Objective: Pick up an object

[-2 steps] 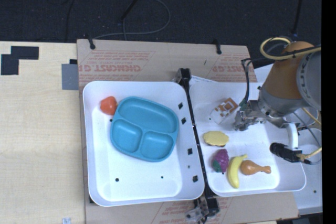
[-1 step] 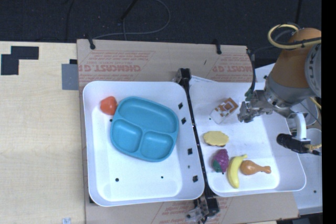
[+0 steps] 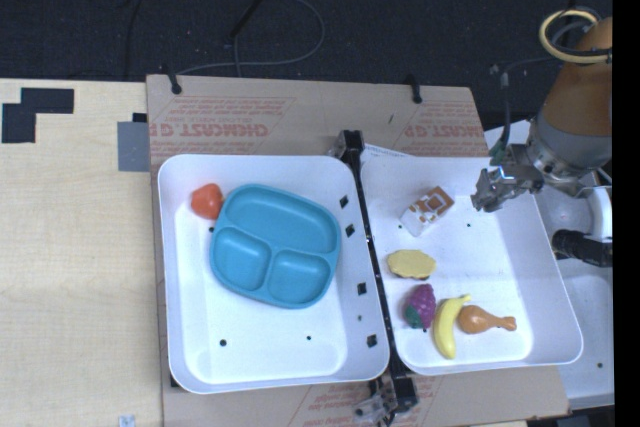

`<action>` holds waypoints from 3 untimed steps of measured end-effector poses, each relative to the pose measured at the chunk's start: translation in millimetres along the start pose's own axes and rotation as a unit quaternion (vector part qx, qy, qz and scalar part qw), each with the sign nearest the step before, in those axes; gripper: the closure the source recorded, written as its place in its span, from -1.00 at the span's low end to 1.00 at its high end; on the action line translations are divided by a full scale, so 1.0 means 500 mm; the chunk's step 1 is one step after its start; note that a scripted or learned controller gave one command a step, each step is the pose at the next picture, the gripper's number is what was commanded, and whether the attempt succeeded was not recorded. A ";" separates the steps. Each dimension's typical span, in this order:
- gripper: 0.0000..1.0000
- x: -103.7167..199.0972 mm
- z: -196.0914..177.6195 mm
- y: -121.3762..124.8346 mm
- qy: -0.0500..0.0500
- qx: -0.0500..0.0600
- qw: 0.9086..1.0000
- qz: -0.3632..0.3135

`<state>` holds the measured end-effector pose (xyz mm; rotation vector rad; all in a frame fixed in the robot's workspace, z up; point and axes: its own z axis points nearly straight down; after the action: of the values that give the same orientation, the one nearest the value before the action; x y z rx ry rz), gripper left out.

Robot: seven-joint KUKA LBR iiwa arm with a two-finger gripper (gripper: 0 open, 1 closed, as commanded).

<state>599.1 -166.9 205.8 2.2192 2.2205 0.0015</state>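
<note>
In the right white bin (image 3: 545,315), bare floor lies open along the far and right sides; the near middle is crowded by a yellow banana (image 3: 447,323), purple grapes (image 3: 420,304) and an orange drumstick (image 3: 485,320) lying close together, while a blue divided plate (image 3: 273,245) takes up much of the left white bin (image 3: 250,360)

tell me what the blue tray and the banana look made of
Blue tray: looks like moulded plastic, with an even colour, a soft sheen and rounded compartment walls. Banana: probably a plastic toy, uniformly bright yellow and smooth, though at this size rubber or foam can't be ruled out.
</note>
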 end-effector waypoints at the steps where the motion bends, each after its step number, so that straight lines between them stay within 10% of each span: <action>1: 1.00 -0.003 -0.050 0.000 0.000 0.001 1.000 0.000; 3: 1.00 0.210 -0.020 -0.017 0.001 0.003 1.000 -0.001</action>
<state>590.6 -62.0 215.5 2.2208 2.2285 -0.0028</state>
